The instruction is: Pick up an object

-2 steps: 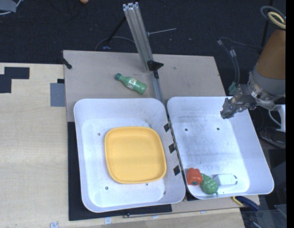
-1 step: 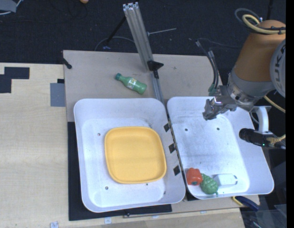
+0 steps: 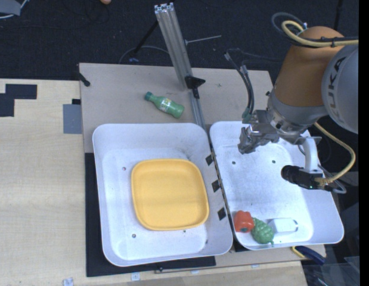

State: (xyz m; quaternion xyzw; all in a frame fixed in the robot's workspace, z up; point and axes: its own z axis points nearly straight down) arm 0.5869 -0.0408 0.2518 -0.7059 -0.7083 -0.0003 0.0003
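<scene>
Approach step: the gripper (image 3: 248,143), jaws' state untellable, hangs upper in the right bin (image 3: 327,219), needing descent toward the red object (image 3: 243,221) at lower frame.

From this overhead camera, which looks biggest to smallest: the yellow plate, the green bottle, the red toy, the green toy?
1. Square yellow plastic plate
2. Small green plastic bottle
3. Red toy and green toy: too alike to rank.

Colours across the bench and its two bins

Both bins, left (image 3: 107,159) and right (image 3: 315,213), are white with faint grey speckling; the plate (image 3: 169,193) is plain yellow; the toy pepper (image 3: 243,221) red, the lumpy toy (image 3: 262,232) beside it green, the bottle (image 3: 164,104) green with a pale label; the arm (image 3: 309,70) orange and grey; bench (image 3: 35,177) pale wood with dark patches
</scene>
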